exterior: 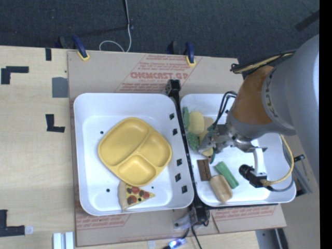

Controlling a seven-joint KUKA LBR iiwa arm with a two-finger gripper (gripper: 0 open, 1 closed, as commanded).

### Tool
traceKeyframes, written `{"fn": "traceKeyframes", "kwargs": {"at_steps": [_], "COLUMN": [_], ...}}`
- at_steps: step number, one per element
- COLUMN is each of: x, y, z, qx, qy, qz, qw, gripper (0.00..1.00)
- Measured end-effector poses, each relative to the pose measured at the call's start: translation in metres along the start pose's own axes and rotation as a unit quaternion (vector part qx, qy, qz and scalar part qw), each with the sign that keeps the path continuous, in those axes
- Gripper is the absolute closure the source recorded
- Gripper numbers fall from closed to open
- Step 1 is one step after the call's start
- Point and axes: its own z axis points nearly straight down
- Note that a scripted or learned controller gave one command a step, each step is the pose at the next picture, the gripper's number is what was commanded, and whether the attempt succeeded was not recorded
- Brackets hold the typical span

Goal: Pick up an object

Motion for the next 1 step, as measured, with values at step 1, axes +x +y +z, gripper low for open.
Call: {"fn": "traceKeyframes", "kwargs": {"at_steps": [1], "x": [0.0575], "y": [0.0015], "z": [-0.0944], "qx": [-0.003], "qy": [0.001], "qz": [-0.003], "qw": [1.0], "gripper": [1.0]}}
